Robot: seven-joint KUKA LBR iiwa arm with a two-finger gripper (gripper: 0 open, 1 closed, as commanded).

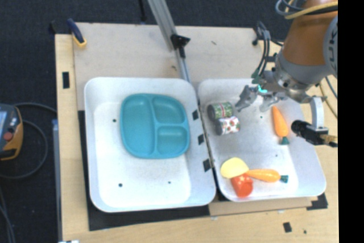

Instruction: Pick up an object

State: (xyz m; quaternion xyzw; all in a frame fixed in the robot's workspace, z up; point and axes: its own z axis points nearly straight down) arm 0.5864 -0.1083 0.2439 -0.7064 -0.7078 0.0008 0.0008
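We judge the approach step to be in hand: nothing is grasped yet. The grey two-finger gripper (257, 98) hangs over the upper part of the shallow white right-hand bin (301, 179), its jaws spread open with nothing between them. Just beside the gripper, toward the bin's left wall, lies a small green and silver can (220, 110) on its side, touching a small white patterned cup (228, 124). An orange plastic carrot (279, 123) lies below the gripper, nearer the bin's right side. Next, we think, the jaws must descend over one object, likely the can, and close squarely.
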